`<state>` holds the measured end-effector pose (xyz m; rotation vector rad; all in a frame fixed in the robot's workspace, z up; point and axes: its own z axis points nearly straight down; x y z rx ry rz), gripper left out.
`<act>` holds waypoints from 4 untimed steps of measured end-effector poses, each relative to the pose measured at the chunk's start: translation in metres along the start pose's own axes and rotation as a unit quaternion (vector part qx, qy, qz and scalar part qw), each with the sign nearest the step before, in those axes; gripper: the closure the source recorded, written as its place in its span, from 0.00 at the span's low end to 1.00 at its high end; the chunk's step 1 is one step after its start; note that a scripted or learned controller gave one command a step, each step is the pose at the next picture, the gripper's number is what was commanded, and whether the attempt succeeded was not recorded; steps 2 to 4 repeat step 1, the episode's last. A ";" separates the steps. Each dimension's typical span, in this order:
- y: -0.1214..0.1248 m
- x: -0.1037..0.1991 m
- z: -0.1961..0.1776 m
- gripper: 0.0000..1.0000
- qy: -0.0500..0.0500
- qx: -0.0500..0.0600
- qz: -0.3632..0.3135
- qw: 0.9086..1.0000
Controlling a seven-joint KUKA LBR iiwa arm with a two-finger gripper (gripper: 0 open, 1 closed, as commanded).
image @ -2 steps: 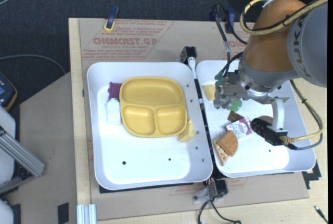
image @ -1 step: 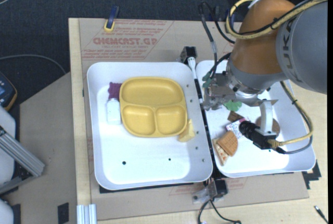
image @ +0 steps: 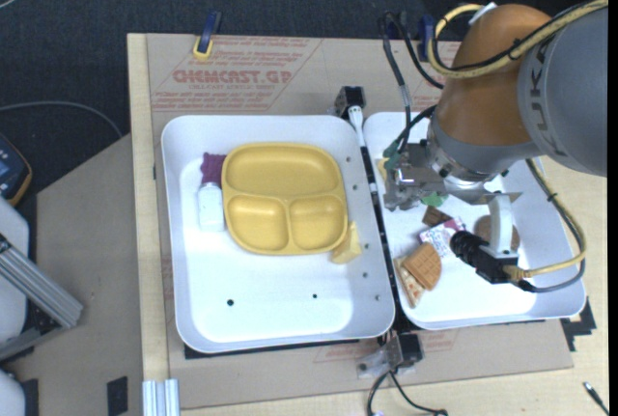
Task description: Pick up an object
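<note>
Arm: the grey arm (image: 570, 86) with its orange band is seen reaching in from the right, over the far part of the right bin (image: 483, 308).
Gripper: the gripper (image: 400, 184) is held low over the right bin's left side, close to the wall shared with the left bin (image: 183, 240).
Gripper state: released or clenched cannot be told from this view.
Right bin contents: a tan waffle-patterned piece (image: 420, 267) is laid at the near left. A small white-and-red packet (image: 435, 238) is set just beyond it, near the gripper. A brown-and-white item (image: 500, 229) lies to their right, partly hidden.
Left bin contents: a yellow divided plate (image: 285, 197) is placed towards the far side. A white bottle (image: 210, 208) is laid against its left edge, with a purple item (image: 211, 167) just beyond the bottle. A pale yellow piece (image: 348, 245) is tucked at the plate's near right corner.
Under the bins: a cardboard sheet (image: 241, 76) with red print.
</note>
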<state>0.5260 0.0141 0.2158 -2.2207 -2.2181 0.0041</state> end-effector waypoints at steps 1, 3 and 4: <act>0.004 -0.005 -0.019 1.00 0.000 -0.004 -0.001 1.000; 0.004 -0.005 -0.019 1.00 0.000 -0.004 -0.001 1.000; 0.004 -0.005 -0.019 1.00 0.000 -0.004 -0.001 1.000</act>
